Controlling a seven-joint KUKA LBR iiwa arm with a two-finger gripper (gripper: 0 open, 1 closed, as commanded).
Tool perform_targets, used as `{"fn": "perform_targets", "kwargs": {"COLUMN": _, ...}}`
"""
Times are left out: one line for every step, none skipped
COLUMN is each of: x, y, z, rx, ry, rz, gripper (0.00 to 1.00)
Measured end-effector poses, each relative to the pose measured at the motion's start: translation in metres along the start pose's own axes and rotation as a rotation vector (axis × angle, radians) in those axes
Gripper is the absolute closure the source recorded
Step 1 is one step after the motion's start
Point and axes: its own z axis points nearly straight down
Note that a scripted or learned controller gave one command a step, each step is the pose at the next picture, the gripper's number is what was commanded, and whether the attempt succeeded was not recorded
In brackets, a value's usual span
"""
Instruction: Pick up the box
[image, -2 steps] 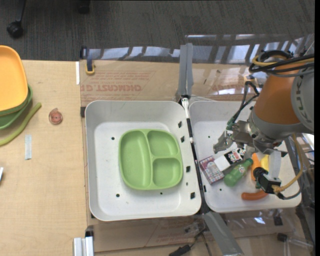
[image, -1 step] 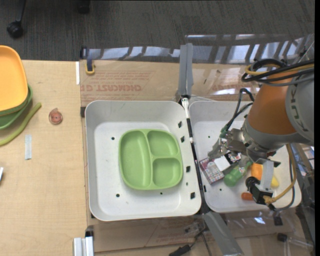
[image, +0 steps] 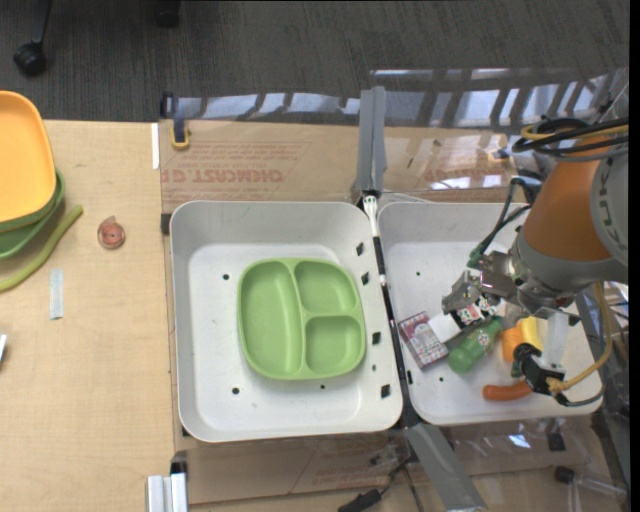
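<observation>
- Arm reaches in from the right; gripper sits low over right bin, prob. lining up on the clutter there.
- Can't tell how the pincer stands (wrist hides it).
- Box lies flat in right bin, just left of green bottle, apart from gripper.
- Count: 2 bins, 1 box, 1 bottle, 1 green divided tray in left bin.

The box — small, flat, pinkish-purple with white patches and dark print — lies face up on the floor of the right-hand bin, lower right of centre in the frame, turned slightly askew, near that bin's left wall.
</observation>
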Motion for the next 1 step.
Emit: {"fn": "perform_targets", "kwargs": {"x": -0.0664, "y": -0.023, "z": 0.0201, "rx": 0.001, "ry": 0.001, "rz": 0.055, "gripper": 0.0}}
